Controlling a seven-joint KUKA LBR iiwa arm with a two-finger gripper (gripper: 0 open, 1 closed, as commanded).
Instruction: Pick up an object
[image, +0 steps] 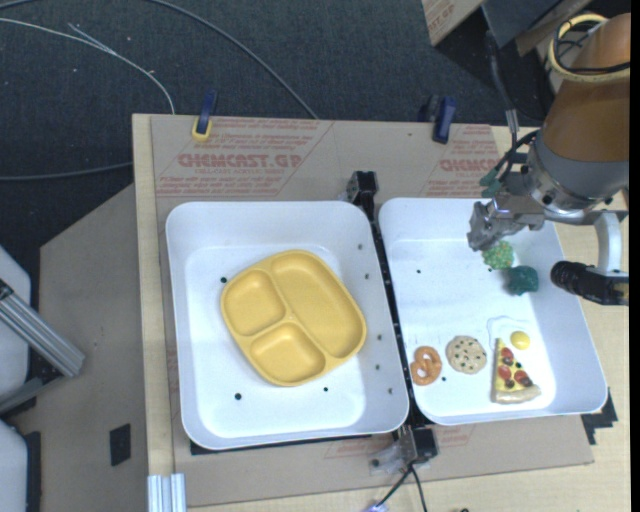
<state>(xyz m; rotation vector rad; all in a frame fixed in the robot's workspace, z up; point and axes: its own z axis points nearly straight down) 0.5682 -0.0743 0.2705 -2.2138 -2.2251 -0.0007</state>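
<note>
The right bin (440, 300) holds a light green broccoli piece (499, 256), a dark green lump (521, 280), a pretzel (426, 365), a cookie (465, 354) and a pizza slice (513, 372). My gripper (487, 230) hangs over the bin's upper right part, right above the broccoli piece and touching or nearly touching its top. The arm's grey wrist and orange band rise to the right of it.
The left bin (190, 300) carries a yellow three-compartment plate (292, 316). Black clamps sit between the bins at top (362, 187) and bottom (420, 442). Blue clips (443, 118) hold the cardboard base at the back. A black part (588, 281) juts in at the right.
</note>
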